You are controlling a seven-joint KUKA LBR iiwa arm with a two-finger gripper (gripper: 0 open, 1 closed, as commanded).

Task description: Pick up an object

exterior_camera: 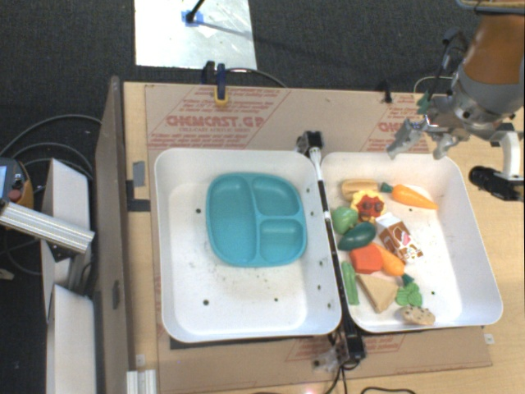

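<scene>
The right bin [472, 257] holds a heap of toy food: an orange carrot [412, 195], a light green pepper [344, 218], a dark green oval piece [357, 236], a red-orange block [367, 258], a brown-and-white carton [397, 238], a tan bread wedge [379, 290] and a cookie [418, 316]. My gripper [422, 143] hangs above the bench just beyond the right bin's far rim, above and right of the carrot. Its two grey fingers [401, 143] stand apart, open, with nothing between them.
The left bin [184, 294] bears a teal divided plate [254, 218]. A black clip [312, 143] sits on the rims where the two bins meet. Cardboard lies under both bins. Cables and a metal rail [45, 226] lie off the bench to the left.
</scene>
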